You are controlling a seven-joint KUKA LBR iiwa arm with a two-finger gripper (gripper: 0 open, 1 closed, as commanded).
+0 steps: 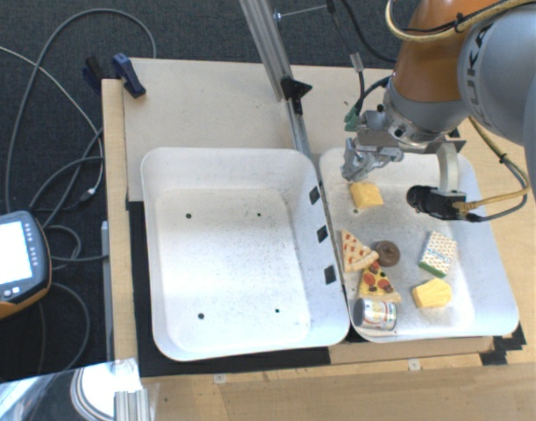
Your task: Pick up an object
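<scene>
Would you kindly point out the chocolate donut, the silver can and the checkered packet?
chocolate donut (387, 253): camera view, its brown ring.
silver can (375, 314): camera view, its shiny side.
checkered packet (439, 253): camera view, its patterned face.

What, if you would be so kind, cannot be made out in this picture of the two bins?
- Claw, camera view: too small and dark to tell whether it is open or shut.
- Yellow block beneath it: contact with the claw is unclear.
- Right bin: its far rim is covered by the arm.
- Small can: label too small to read.
</scene>
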